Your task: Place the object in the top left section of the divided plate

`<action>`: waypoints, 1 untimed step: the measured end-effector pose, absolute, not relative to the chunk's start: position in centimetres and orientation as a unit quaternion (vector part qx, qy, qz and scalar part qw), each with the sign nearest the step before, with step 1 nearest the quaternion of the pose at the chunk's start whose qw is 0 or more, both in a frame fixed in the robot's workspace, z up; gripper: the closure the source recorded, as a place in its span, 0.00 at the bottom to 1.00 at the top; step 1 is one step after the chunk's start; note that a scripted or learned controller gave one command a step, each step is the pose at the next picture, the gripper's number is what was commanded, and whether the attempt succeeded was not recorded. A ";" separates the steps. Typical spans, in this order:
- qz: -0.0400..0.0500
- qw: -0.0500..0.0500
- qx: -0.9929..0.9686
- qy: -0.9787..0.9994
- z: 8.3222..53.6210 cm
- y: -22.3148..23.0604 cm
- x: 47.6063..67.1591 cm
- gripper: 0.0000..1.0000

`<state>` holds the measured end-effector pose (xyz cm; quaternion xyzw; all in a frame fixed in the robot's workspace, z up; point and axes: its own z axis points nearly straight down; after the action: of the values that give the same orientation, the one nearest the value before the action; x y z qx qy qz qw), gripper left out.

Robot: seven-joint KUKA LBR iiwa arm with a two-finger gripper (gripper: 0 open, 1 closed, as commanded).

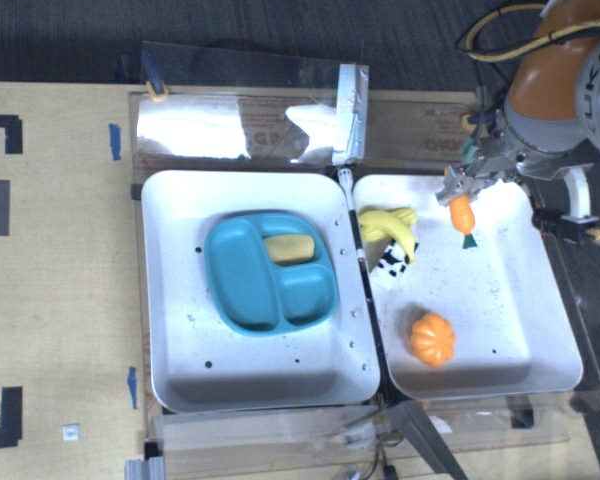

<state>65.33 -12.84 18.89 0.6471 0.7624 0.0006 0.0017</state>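
Two shallow white bins side by side: left bin (pixel 170 368), right bin (pixel 540 358).
Blue divided plastic plate (pixel 245 278) at left bin centre; pale yellow block (pixel 290 249) sits in one section.
Grey arm's gripper (pixel 463 190) at right bin's far edge, pinching small orange carrot-shaped toy (pixel 463 214) by upper end; green tip hangs down.
You judge carrot: light, stiff, smooth, likely to slip.
Orange toy pumpkin (pixel 433 338) near front edge.
Yellow toy banana (pixel 388 228) and black-white checkered piece (pixel 394 259) by left wall.

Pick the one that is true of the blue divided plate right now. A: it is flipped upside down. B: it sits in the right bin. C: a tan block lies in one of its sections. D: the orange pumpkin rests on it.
C: the tan block lies in an upper section of the blue divided plate, which sits face up in the left bin; the orange pumpkin is in the right bin.
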 end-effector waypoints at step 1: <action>-0.001 -0.002 0.607 0.795 15.8 -12.4 62.3 1.00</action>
<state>62.32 -12.37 15.80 0.6066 0.7950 -0.0006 -0.0017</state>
